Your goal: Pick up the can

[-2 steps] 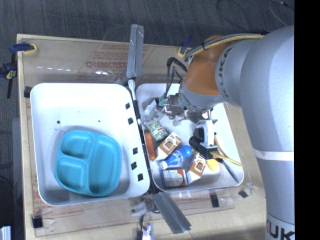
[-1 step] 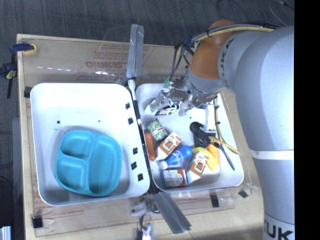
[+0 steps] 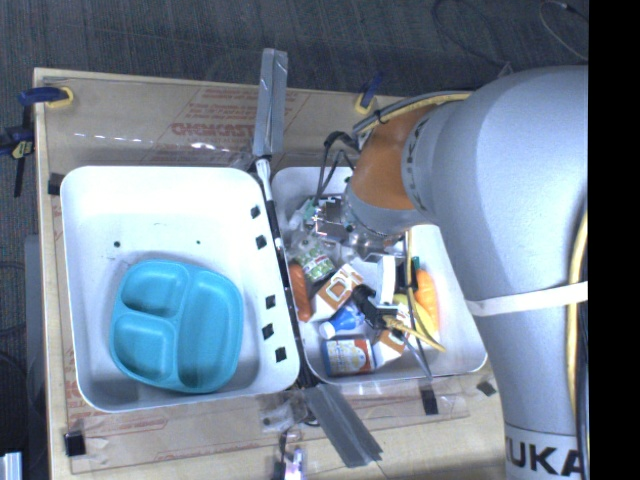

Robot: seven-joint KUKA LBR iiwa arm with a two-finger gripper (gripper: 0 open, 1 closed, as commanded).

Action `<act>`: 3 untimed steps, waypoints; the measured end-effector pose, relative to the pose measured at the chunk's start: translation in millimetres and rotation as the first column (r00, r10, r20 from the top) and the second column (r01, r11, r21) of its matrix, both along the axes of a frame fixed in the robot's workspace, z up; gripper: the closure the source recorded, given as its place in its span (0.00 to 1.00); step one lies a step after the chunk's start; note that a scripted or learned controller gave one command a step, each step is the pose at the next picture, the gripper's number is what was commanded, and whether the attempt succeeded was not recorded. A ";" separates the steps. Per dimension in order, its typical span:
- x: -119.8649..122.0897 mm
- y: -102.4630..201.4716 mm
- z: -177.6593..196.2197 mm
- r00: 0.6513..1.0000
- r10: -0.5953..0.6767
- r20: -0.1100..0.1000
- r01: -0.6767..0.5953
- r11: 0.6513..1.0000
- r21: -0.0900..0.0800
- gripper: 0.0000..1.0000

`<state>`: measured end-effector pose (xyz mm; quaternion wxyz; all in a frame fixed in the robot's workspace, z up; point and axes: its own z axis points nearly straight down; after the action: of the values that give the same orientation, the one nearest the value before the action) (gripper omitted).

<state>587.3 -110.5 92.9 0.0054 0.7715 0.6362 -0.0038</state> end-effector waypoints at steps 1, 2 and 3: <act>0.2 3.8 9.1 1.000 0.006 -0.003 -0.006 1.000 0.006 1.00; 48.1 22.1 99.3 0.999 0.041 -0.004 -0.041 0.999 0.014 1.00; 48.1 23.3 108.6 0.999 0.049 -0.008 -0.049 0.999 0.014 1.00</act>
<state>635.4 -87.2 201.5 -0.0025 0.7558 0.6548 -0.0023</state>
